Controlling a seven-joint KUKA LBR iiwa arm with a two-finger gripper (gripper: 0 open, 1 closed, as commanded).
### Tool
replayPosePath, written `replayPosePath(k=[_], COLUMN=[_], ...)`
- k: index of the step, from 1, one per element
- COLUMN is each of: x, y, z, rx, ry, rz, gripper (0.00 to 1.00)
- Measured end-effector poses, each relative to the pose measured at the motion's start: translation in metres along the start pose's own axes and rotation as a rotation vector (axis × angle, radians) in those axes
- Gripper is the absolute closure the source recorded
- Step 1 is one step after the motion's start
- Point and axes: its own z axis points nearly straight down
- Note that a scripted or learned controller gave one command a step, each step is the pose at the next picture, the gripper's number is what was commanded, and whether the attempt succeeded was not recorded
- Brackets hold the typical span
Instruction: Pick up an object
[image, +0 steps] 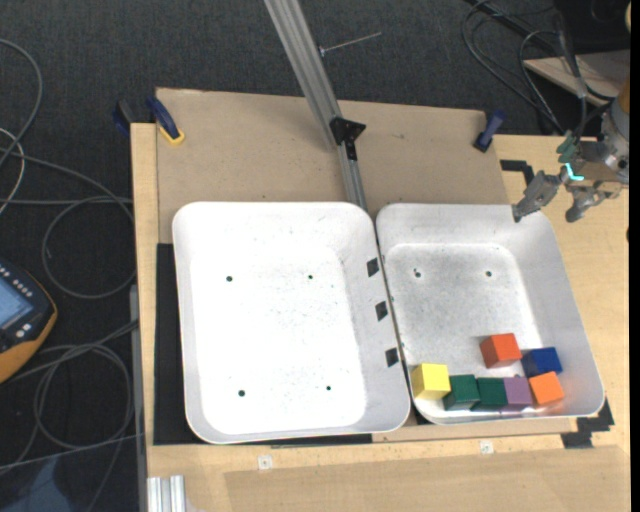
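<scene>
Coloured blocks (490, 380) all sit clustered in the right bin's (450, 235) near corner, none lifted; the claw (555, 196) hangs spread wide, holding nothing, over the far right rim. Whole pick remains.

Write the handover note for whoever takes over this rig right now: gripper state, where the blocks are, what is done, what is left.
Gripper: open, holding nothing, raised over the far right corner of the right bin.
Blocks: all clustered at the near edge of the right bin: yellow block, two green blocks, purple block, two orange blocks and, blue block.
Left bin: no blocks in it.
Done: nothing picked yet.
Left: bring the gripper down to the cluster, close on one block, lift it.
</scene>
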Motion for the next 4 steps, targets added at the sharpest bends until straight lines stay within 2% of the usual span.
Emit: replayPosePath(k=[1,2,3,4], x=[0.000,0.001,0.007,0.008], y=[0.001,0.006,0.000,0.000], z=[-0.003,0.059,0.120,0.167], rx=[-0.004,0.002,0.003,0.002], ry=[-0.002,0.000,0.001,0.000], rz=[-0.001,0.000,0.000,0.000], gripper=[0.00,0.00,0.00,0.00])
